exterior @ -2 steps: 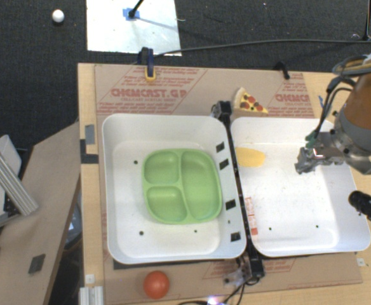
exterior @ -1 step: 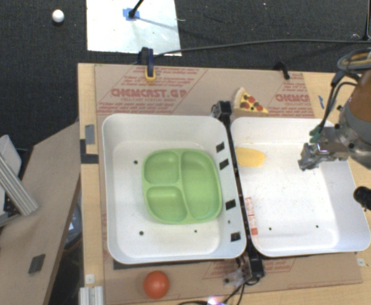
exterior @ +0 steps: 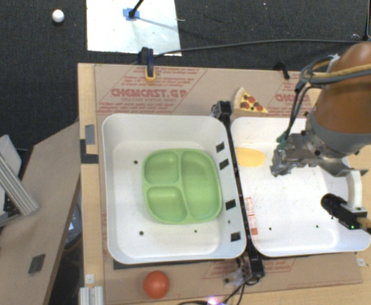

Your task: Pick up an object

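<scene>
In the camera view, two white bins are seen side by side on the tabletop (exterior: 109, 75). In the left bin (exterior: 119, 234) a green divided tray (exterior: 181, 186) is lying flat, near the middle. In the right bin (exterior: 300, 234) a flat yellow piece (exterior: 250, 157) is lying close to the wall between the two bins. The claw (exterior: 279, 168) is placed low over the right bin, just beside the yellow piece, on its right. Whether the claw is spread or pressed together cannot be told, because it is seen as a dark mass under the grey and orange arm (exterior: 347, 100). No object is seen held.

The yellow piece is judged to be the nearest thing to pick. As it looks thin, the claw should be moved a little to the left, centred over it, and lowered until the bin floor is almost touched. A pizza-slice toy (exterior: 249, 101) lies behind the right bin, and an orange ball (exterior: 155, 284) lies in front of the left one.
</scene>
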Motion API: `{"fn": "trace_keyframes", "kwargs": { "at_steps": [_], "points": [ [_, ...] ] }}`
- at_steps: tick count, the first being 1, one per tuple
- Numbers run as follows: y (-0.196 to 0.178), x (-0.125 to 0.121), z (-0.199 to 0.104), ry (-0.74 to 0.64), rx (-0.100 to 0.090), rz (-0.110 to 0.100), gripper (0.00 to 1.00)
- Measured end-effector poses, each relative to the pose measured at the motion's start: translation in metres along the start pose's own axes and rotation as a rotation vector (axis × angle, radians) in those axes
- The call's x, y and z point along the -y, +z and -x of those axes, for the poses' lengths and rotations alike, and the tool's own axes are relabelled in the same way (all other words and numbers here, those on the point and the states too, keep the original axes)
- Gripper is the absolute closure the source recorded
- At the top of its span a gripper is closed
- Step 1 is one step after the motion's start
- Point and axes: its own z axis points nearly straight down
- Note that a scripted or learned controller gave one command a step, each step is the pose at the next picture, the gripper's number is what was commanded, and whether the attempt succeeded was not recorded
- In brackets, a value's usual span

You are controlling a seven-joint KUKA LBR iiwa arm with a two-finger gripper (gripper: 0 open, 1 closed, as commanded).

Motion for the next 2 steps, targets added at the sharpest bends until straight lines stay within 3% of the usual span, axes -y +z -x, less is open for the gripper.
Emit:
{"fn": "trace_keyframes", "kwargs": {
  "at_steps": [2],
  "points": [
    [0.035, 0.01, -0.094, 0.002, 0.0, -0.001, 1.0]
  ]
}}
